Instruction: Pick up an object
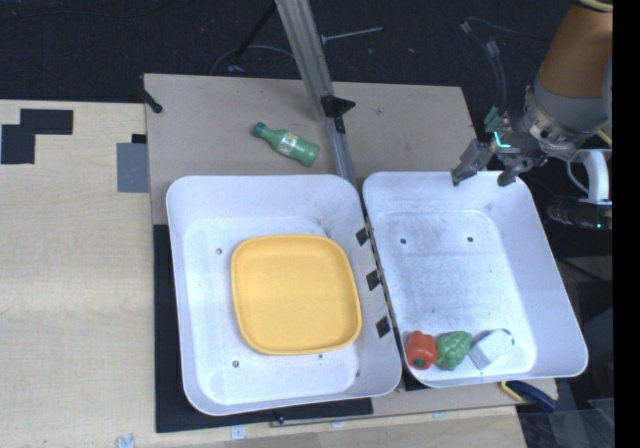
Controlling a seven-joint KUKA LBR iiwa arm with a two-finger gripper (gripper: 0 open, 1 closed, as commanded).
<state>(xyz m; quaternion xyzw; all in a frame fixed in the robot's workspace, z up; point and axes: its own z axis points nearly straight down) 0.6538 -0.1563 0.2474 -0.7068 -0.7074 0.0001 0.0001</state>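
Note:
My gripper hangs over the far right rim of the right bin, its two dark fingers spread apart with nothing between them. At the near edge of that bin lie a red object, a green object and a grey-white block, side by side and far from the gripper. A yellow plate lies flat in the left bin.
A small green bottle lies on the bench board behind the left bin. A slanted metal bar rises from between the bins toward the back. The arm's grey and orange wrist stands at the right.

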